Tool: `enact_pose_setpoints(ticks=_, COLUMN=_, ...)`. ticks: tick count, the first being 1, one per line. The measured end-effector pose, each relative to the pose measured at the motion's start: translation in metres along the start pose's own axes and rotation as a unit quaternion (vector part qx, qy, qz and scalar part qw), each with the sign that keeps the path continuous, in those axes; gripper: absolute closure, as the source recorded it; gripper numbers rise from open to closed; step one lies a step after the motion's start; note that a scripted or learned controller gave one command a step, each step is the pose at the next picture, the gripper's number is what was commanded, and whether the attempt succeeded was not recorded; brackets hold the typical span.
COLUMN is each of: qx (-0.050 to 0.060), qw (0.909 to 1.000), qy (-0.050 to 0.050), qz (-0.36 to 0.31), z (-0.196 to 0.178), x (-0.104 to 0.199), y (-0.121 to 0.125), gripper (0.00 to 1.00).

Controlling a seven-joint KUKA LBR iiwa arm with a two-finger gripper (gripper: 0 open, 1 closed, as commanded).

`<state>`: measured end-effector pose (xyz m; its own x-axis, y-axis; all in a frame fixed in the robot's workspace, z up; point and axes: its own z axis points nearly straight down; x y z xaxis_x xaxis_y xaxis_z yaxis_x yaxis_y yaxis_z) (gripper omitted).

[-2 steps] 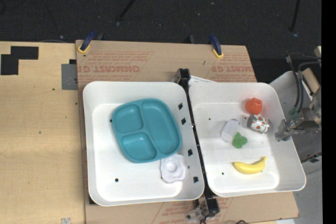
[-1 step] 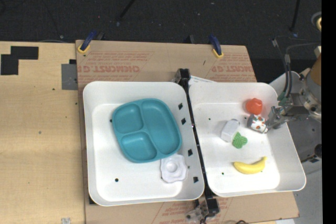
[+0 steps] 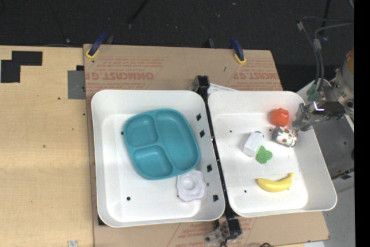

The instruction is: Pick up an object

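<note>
Arm low over right bin's [image 3: 324, 194] right rim; gripper [image 3: 302, 119] beside spotted block [image 3: 285, 136], opening unclear.

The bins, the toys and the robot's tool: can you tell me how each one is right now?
Teal plate: lying flat in the left bin.
White lid-like piece: flat, beside the plate.
Banana: lying in the right bin.
Green toy: touching the white block.
Orange toy: resting.
Spotted cube: beside the tool, not held.
</note>
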<state>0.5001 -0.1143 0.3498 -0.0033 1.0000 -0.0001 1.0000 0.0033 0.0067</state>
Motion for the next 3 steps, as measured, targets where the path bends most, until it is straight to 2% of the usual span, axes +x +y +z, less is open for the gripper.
enact_pose_setpoints(ticks=1, qx=0.000, qw=1.0000, qy=0.000, qz=0.000, z=-0.076, x=0.052, y=0.002, gripper=1.00)
enact_pose_setpoints(ticks=2, qx=0.000, qw=1.0000, qy=0.000, qz=0.002, z=-0.191, x=0.042, y=-0.003, gripper=1.00)
enact_pose_setpoints(ticks=3, qx=0.004, qw=1.0000, qy=0.000, qz=0.001, z=-0.188, x=0.043, y=-0.002, gripper=0.00)
